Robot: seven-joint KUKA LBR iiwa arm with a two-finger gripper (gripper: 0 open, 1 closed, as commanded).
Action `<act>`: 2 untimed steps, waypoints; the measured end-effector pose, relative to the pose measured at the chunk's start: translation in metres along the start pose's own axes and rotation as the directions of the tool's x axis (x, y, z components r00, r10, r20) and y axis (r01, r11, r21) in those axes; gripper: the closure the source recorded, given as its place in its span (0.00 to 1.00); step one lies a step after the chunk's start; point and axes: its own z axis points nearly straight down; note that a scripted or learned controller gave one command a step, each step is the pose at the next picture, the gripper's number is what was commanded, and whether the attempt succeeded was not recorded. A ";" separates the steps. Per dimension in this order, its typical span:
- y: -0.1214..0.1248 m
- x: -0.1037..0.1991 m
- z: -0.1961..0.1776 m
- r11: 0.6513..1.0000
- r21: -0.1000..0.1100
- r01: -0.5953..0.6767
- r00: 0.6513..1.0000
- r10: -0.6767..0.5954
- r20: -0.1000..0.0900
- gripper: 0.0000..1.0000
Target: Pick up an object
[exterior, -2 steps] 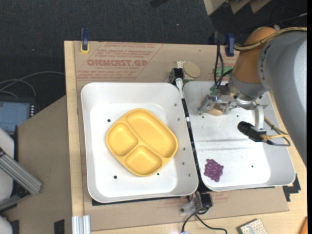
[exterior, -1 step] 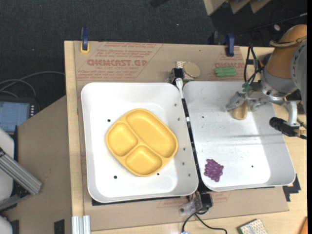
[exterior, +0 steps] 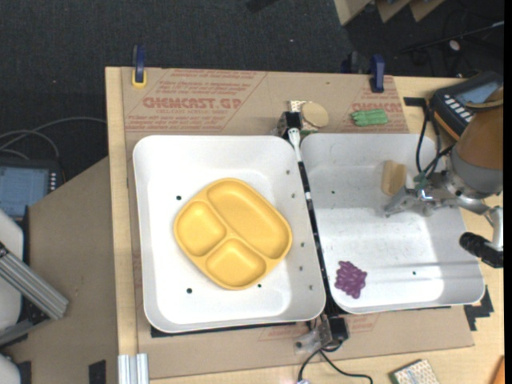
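Note:
A small tan block (exterior: 392,177) lies in the right bin (exterior: 376,238) near its upper right part. A purple bunch of grapes (exterior: 350,278) rests near that bin's front left corner. My gripper (exterior: 404,202) reaches in from the right, low over the bin floor, just below the tan block and close to it. I cannot tell whether it touches the block. Nothing shows in its grasp. The grey arm with its orange band (exterior: 484,146) stands over the bin's right edge.
A yellow divided plate (exterior: 232,232) sits in the middle of the left bin (exterior: 160,174). Behind the bins, on the brown board, lie a green object (exterior: 369,118) and a round tan piece (exterior: 314,115). Cables hang near the arm.

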 end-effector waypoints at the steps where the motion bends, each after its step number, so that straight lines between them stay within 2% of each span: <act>1: 0.062 0.002 0.001 1.000 -0.002 0.005 1.000 -0.005 0.001 0.00; 2: -0.054 -0.001 0.001 1.000 0.005 -0.002 1.000 0.002 0.000 0.00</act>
